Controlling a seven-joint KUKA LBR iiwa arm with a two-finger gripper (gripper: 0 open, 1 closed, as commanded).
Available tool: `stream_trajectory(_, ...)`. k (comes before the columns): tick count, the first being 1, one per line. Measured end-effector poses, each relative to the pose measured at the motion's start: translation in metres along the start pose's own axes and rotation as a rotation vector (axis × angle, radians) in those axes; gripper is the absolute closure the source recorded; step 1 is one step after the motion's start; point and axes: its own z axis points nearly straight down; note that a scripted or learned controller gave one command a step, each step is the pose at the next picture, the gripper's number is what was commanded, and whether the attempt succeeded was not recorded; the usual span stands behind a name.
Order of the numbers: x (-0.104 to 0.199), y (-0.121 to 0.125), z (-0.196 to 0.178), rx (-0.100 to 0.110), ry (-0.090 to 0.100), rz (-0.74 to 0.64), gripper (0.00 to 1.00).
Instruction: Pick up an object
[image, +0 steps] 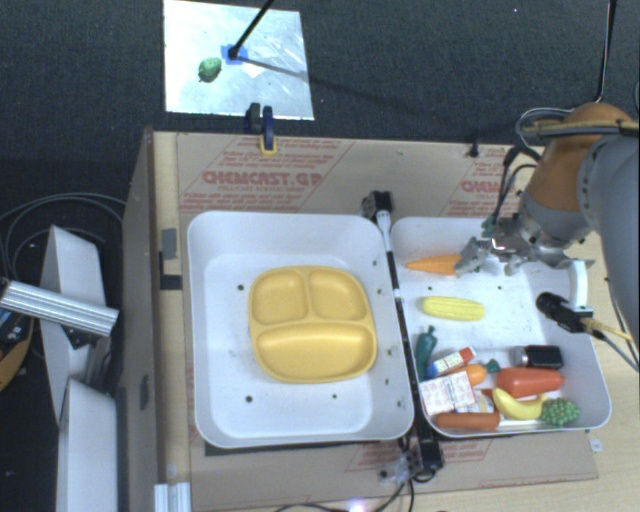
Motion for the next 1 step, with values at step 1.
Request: stream_trajectory(1,0.0531,0.0228,0.0051,0.007,-0.004,0.000,0.00)
